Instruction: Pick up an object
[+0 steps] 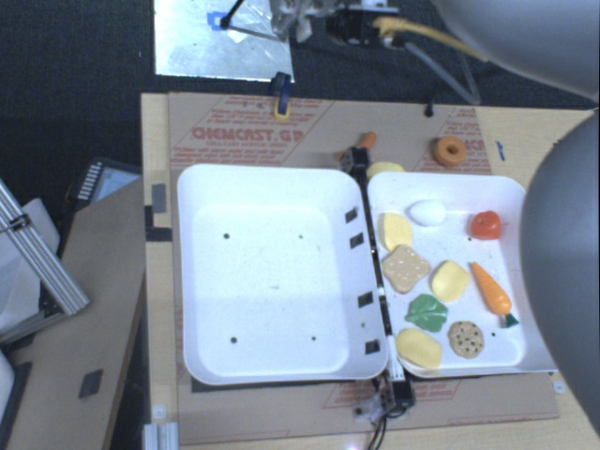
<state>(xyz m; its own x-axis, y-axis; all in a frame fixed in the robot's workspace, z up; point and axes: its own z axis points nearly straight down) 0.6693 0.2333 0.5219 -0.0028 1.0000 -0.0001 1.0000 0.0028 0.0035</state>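
Observation:
The right bin (506, 195) holds several toy foods: a white egg (428, 212), a red tomato (485, 224), a tan cracker (405, 268), an orange carrot (490, 289), a green leaf (427, 312), a brown cookie (465, 339) and yellow pieces (418, 348). My gripper (298, 12) hangs at the top of the view, far behind both bins, over a shiny metal sheet (202, 26). Nothing shows in its grasp. The grey arm (553, 279) sweeps down the right side and hides the bin's right rim.
The left bin (272, 279) lies beside the right one. A donut (450, 151) and a small orange piece (367, 141) lie on the cardboard behind the bins. A yellow piece (384, 170) sits at the right bin's back rim. A clamp (280, 97) stands at the cardboard's far edge.

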